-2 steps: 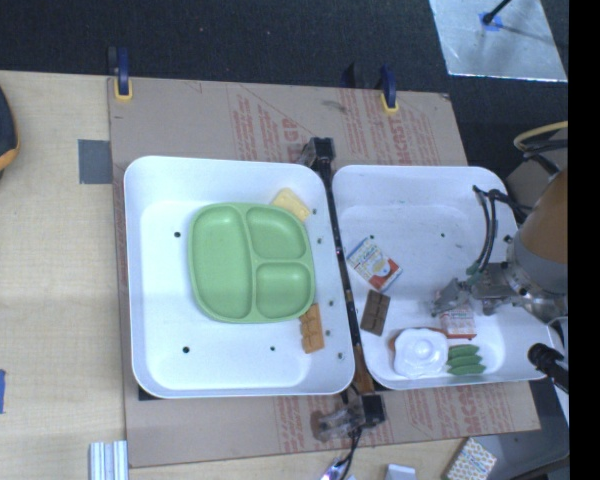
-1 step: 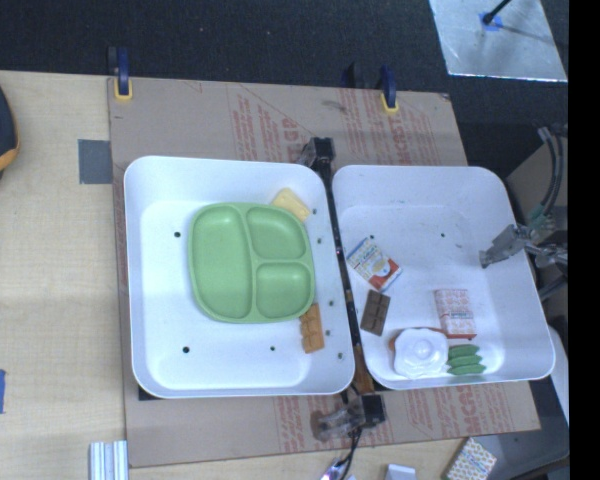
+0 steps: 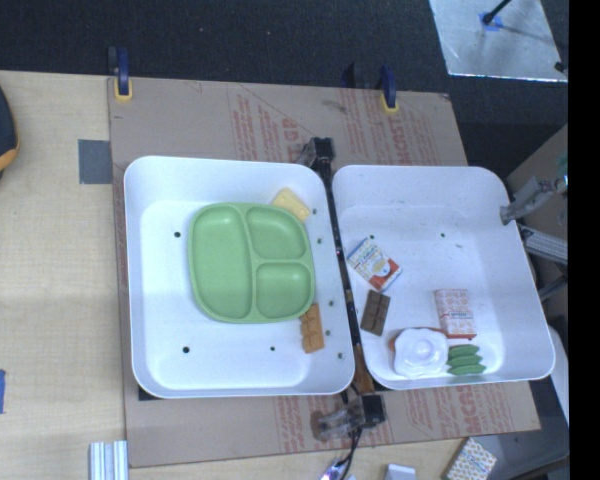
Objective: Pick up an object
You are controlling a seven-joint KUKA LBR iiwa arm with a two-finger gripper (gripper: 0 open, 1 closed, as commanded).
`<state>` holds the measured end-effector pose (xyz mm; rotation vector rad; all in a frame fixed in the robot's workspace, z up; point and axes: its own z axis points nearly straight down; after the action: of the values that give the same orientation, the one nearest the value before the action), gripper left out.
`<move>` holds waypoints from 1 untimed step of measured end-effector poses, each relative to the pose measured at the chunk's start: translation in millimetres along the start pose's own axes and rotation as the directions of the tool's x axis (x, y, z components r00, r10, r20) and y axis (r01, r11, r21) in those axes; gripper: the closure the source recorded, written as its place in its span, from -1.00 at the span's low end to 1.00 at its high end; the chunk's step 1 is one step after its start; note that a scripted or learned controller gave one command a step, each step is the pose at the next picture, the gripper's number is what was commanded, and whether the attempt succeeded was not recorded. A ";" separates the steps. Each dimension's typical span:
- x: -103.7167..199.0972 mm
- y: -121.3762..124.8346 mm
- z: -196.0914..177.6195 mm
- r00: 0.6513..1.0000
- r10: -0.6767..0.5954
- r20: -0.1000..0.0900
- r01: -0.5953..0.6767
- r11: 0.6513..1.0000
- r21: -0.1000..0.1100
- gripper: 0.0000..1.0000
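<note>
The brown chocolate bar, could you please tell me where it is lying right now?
The brown chocolate bar lies in the right bin, near its left wall, just below the small blue-and-white packet and up-left of the white round lid.

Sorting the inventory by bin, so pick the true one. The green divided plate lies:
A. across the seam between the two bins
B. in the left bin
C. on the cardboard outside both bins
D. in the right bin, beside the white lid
B: the green divided plate rests flat on the floor of the left bin, wholly inside its rim, short of the seam with the right bin.
</note>
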<state>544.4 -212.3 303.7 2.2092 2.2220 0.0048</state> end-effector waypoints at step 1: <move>2.1 -74.2 117.5 1.000 0.005 -0.009 -0.004 1.000 0.023 -1.00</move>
<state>471.2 -211.1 185.6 2.2302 2.2330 -0.0111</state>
